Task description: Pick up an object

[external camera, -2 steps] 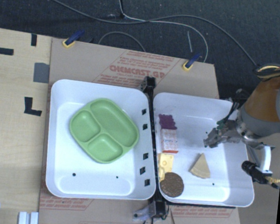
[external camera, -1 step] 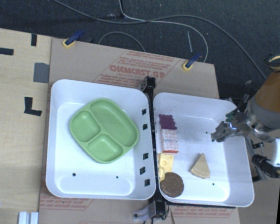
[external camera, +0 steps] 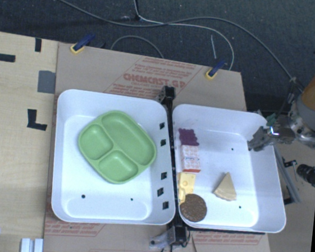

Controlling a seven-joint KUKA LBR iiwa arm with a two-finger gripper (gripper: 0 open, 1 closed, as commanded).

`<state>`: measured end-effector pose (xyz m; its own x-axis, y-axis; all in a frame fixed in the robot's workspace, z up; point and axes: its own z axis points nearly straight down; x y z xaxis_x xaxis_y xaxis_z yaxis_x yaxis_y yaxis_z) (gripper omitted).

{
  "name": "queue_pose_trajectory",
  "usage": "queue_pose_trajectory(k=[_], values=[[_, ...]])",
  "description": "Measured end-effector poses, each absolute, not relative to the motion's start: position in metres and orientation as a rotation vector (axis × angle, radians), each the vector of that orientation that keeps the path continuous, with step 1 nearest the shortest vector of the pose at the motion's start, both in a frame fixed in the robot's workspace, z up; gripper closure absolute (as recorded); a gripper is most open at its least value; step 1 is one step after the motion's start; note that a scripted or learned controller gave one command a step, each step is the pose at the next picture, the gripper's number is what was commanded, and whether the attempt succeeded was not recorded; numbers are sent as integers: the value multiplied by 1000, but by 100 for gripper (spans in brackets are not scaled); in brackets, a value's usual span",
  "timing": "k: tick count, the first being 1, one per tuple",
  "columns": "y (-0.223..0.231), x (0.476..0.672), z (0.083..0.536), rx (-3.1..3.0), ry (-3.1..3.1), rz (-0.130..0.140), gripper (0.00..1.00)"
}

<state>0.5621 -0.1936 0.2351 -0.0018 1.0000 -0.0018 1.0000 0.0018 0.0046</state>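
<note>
The right bin [external camera: 255, 162] holds several toy foods: a purple grape bunch [external camera: 188, 136], a pink-and-white wafer block [external camera: 190, 158], a yellow cheese piece [external camera: 186, 183], a brown round cookie [external camera: 193, 207] and a tan wedge [external camera: 227, 187]. The first four lie in a row along the bin's left wall. My gripper [external camera: 259, 140] hangs over the right bin's upper right corner, well apart from every item, with nothing seen between its fingers.
The left bin [external camera: 71, 141] contains a green divided plate [external camera: 117, 146]. Both bins rest on a cardboard sheet [external camera: 152, 74] held by clamps. Cables run across the dark floor behind. The arm's wrist [external camera: 311, 112] sits at the right edge.
</note>
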Motion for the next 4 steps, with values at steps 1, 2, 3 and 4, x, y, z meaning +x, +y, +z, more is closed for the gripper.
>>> queue_pose_trajectory(k=[1,2,3,4], values=[[-143,558,232,2217,2229,0,100],[-92,571,221,2217,2230,-2,100],[-42,576,231,2215,2230,2,100],[21,587,229,2214,2232,0,100]])
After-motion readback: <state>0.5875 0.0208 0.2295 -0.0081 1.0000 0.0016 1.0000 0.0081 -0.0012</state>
